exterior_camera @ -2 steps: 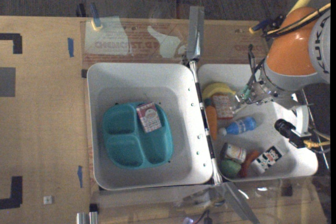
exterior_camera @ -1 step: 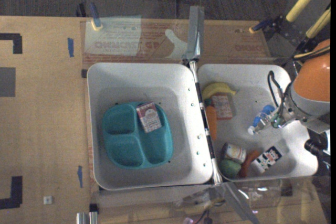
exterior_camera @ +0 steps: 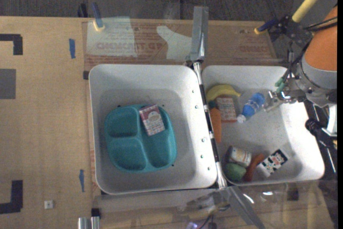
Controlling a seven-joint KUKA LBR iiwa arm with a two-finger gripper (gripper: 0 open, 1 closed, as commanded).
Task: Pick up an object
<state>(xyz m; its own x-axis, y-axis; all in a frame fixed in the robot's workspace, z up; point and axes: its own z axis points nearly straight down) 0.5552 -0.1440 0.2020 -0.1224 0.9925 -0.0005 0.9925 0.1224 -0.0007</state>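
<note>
My gripper (exterior_camera: 276, 96) hangs over the right bin (exterior_camera: 300, 139), near its upper right part, under the grey wrist with the orange band. A clear water bottle (exterior_camera: 252, 107) with a blue label lies at a slant just left of it, its far end right at the gripper. Whether the bottle is touched or held is hidden. Left of the bottle are a banana (exterior_camera: 221, 90), a small brown box (exterior_camera: 227, 109) and an orange carrot (exterior_camera: 215, 125).
Along the right bin's near side sit a can (exterior_camera: 239, 156), a green round item (exterior_camera: 234, 171), a red item (exterior_camera: 253, 167) and a black-and-white carton (exterior_camera: 273, 162). The left bin (exterior_camera: 107, 88) holds a teal divided tray (exterior_camera: 128, 139) with a small packet (exterior_camera: 152, 119) on it.
</note>
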